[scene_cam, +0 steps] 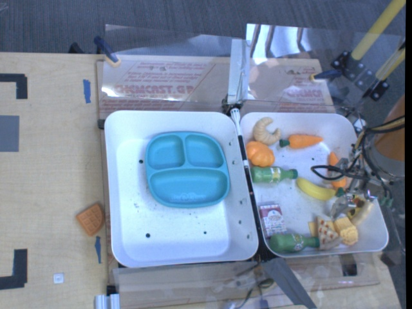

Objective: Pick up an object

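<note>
Seemingly low at the right bin's [376,237] right edge, the end effector [351,201], aperture indeterminable, hangs over a banana [314,189] beside crowded toys, risking a glancing, empty grasp.

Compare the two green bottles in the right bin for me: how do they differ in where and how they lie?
The upper green bottle lies near the bin's left wall, below the orange fruit, while the lower green bottle lies by the front rim, under the small red carton. The upper one looks brighter green with a yellow cap end pointing right; the lower one looks darker, its neck toward the pizza slice. Both lie on their sides, roughly crosswise.
</note>
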